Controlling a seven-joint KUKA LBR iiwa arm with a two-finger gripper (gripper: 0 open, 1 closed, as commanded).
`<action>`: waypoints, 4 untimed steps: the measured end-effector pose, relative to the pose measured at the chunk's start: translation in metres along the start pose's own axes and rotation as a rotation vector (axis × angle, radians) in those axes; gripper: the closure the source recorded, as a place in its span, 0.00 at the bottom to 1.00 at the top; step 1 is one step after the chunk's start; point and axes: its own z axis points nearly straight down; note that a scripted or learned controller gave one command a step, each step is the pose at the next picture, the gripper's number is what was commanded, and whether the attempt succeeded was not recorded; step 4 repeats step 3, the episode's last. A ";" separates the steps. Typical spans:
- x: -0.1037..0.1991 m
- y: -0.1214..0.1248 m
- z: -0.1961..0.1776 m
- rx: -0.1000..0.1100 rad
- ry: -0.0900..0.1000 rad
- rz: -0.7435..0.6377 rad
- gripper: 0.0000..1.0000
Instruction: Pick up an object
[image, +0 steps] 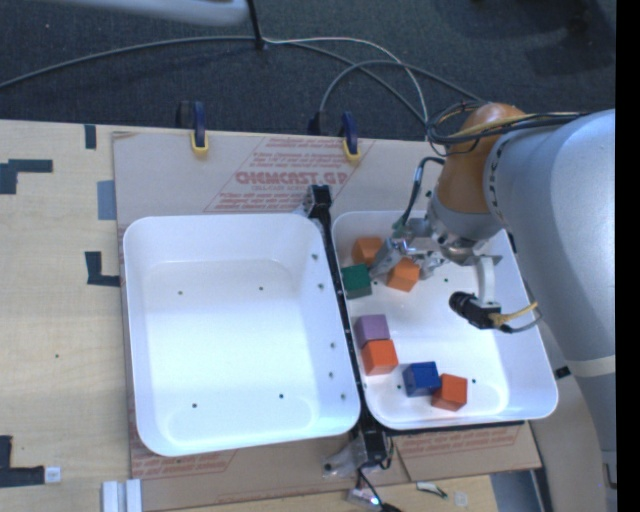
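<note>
arm (560, 200) reaches into the right bin (520, 385), left bin (230, 330) sits well apart from the fingers (405, 255). the fingers are down at an orange block (403, 275), touching or just over it; another orange block (366, 249) and a green block (356, 280) just beside. can't tell if the fingers are released or clenched. nothing lifted yet, so grasp and lift remain, in my judgement.

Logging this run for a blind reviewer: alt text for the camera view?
The grey arm's end effector is low in the right bin, among an orange block, another orange block and a green block. Purple, orange and blue blocks lie nearer the front; the left bin sits alongside.
</note>
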 end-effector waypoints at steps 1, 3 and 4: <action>0.002 0.001 -0.010 -0.002 0.000 -0.003 1.00; 0.150 0.031 -0.113 -0.003 0.002 -0.009 1.00; 0.150 0.031 -0.113 -0.003 0.002 -0.009 1.00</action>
